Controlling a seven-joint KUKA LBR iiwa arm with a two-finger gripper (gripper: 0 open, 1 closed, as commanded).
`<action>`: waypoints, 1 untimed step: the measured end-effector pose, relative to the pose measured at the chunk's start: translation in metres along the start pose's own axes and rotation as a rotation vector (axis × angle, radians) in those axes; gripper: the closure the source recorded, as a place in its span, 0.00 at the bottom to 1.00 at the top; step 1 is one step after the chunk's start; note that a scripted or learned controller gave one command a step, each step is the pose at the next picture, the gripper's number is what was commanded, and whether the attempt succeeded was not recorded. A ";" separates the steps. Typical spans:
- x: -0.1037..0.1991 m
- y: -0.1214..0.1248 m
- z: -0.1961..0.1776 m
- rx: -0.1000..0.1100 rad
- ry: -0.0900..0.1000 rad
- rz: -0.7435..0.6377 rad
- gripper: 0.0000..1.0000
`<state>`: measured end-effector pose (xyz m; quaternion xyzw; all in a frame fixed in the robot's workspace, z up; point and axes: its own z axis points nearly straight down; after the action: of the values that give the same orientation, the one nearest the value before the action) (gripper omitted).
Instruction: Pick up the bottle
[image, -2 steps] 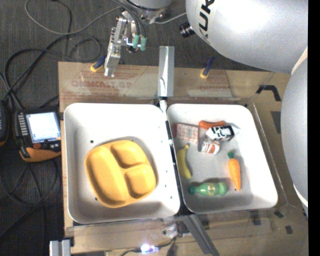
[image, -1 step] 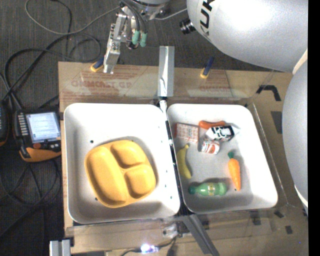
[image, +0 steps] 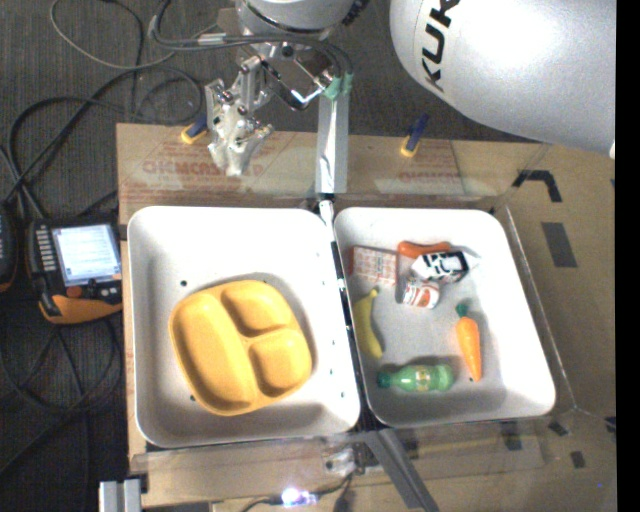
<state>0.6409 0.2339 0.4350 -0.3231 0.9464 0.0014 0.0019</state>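
The green bottle lies on its side near the front of the right bin, its cap pointing left. My gripper hangs well beyond the bins' far edge, over the cardboard behind the left bin. It is far from the bottle, and nothing shows in its grasp.
Around the bottle lie a yellow banana to the left, an orange carrot to the right, and a red-and-white pack and small can further back. A yellow divided plate sits in the left bin. A handheld pendant rests left of the bench.
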 end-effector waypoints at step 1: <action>-0.002 0.002 -0.011 -0.004 -0.008 -0.002 1.00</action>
<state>0.6410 0.2366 0.4458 -0.3239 0.9461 0.0046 0.0049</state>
